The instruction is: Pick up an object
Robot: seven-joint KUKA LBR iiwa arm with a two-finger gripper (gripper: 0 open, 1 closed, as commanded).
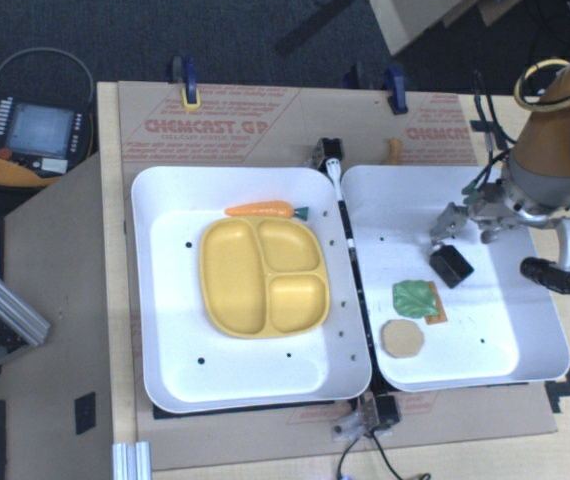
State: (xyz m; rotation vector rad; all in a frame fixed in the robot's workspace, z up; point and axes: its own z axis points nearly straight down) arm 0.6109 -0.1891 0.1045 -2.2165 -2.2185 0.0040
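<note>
Front of right bin: we log a flat, round tan disc, cookie-like (402,339), lying nearest the camera on the bin floor, loose and uncovered.
Behind the disc: we note a soft green, leaf-like piece resting on a thin orange-brown card (417,300), just beside the disc and apart from it.
Centre of right bin: we list a small black block (452,265), lying tilted on the floor, nearest to the tool.
Gripper: we place the grey two-finger gripper (452,226) low over the back of the shallow white right-hand bin (535,368), just beyond the black block; whether it is spread or clamped we cannot tell, and we see nothing carried.
Arm: we record the grey arm with its orange band (555,118) reaching in from the right.
Left bin: we enter a yellow three-compartment plastic tray (263,275) in the shallow white left-hand bin (165,368), with an orange toy carrot (261,209) just behind the tray, at or against its back rim.
Candidate: we judge the black block the likeliest object, being closest.
Method: we would centre over the block, turn the wrist to span its narrow side, and descend to the floor before closing.
Risk: we expect an off-centre close to nudge the block aside.
</note>
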